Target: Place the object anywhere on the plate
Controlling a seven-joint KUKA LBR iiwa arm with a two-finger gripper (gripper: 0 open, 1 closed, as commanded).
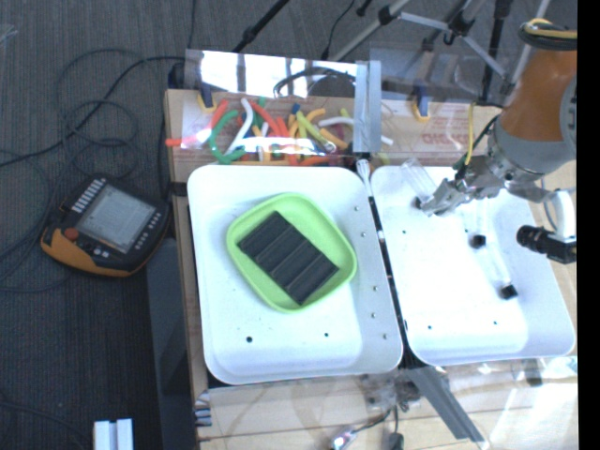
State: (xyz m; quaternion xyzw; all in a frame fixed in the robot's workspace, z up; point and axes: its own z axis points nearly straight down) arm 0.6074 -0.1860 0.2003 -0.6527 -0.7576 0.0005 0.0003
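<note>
Two white bins (281, 345), one green plate (246, 228), one dark ridged block (286, 256), one pendant (103, 225) on the floor.

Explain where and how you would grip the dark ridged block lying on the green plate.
Grip the dark ridged block across its shorter width, coming straight down from above. It lies flat on the green plate, whose raised rim would likely block a sideways approach; its long parallel edges suit two fingers.

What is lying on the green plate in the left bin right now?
A dark ribbed rectangular block lies flat on the green plate, covering most of its middle. The plate surface under the block is hidden. The plate sits in the left white bin.
</note>
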